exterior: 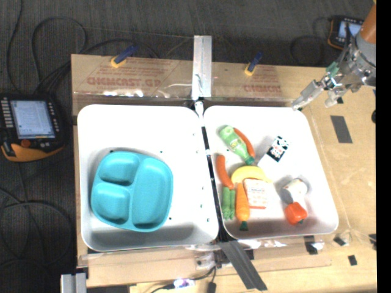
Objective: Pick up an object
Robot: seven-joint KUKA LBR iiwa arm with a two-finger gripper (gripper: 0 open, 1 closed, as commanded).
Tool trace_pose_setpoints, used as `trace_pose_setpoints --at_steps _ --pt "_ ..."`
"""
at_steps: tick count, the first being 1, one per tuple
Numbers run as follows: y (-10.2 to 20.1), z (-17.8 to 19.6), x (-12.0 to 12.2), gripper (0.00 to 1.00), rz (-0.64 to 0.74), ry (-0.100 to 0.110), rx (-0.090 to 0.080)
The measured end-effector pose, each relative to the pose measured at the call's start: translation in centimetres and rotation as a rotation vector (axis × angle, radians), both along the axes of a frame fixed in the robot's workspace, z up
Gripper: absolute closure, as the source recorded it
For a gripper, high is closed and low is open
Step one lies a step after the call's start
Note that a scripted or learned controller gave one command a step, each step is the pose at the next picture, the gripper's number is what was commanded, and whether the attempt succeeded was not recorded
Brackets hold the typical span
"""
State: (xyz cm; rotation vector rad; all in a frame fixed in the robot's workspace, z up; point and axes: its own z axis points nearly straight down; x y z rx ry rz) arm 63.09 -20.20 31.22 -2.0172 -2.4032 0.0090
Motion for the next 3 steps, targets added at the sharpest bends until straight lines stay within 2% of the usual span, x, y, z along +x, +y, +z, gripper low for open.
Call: trace_pose_setpoints --at_steps 1,2,3 --pt "2.6 -12.1 -1.7 0.00 0.028 0.002 0.005" --pt "6.3 -19.2 -2.4 0.00 0.006 -0.035 -0.006" --pt "2.3 -20.3 1.0 0.00 0.135 -0.043 -0.006"
